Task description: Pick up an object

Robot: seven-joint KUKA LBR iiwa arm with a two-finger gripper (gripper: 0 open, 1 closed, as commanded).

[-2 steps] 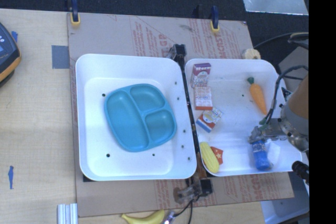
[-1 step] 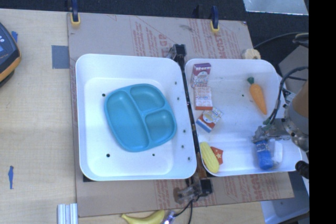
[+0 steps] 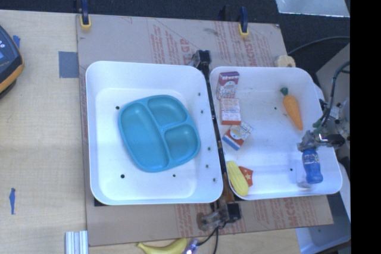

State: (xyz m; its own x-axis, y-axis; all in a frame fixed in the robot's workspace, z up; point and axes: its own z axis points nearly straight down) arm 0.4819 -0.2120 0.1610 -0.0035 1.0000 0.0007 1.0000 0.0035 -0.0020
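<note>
Left shallow white plastic bin (image 3: 101,128) held a light-blue divided plate (image 3: 158,132). Right white bin (image 3: 268,178) held an orange carrot (image 3: 292,111) with green top, a blue bottle (image 3: 311,166), a yellow corn cob (image 3: 237,179) and red-and-white cartons (image 3: 229,98). Table (image 3: 41,146) was pale wood.
</note>
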